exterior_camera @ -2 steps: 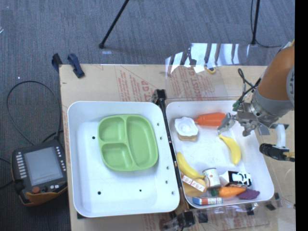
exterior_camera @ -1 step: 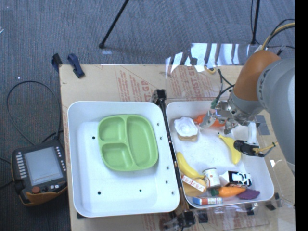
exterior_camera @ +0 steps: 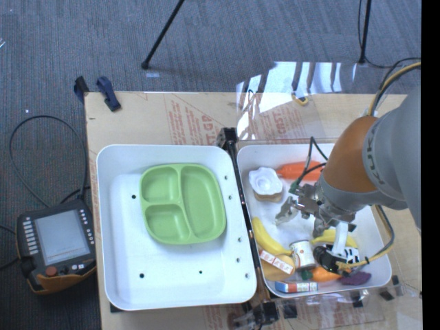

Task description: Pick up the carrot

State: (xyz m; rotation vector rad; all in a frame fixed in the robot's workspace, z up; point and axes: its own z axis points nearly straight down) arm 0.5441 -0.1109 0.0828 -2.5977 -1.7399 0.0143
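From my console, the arm hangs over the right bin, gripper spread and empty. I judge this the approach step: the carrot lies just beyond the fingertips, so next move shifts there and descends.

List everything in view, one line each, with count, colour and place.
left bin: 1, white, bench left
plate: 1, green, three compartments, in left bin
right bin: 1, white, bench right
carrot: 1, orange, back of right bin, partly behind arm
white-topped item: 1, white over tan, right bin, left of carrot
banana: 1, yellow, right bin, left side
small mixed items: several, various colours, front of right bin, too cluttered to name
pendant: 1, grey, floor left of bench
tripod legs: black, floor behind bench
arm: 1, grey with orange band, over right bin
gripper: 1, metal, above right bin's middle
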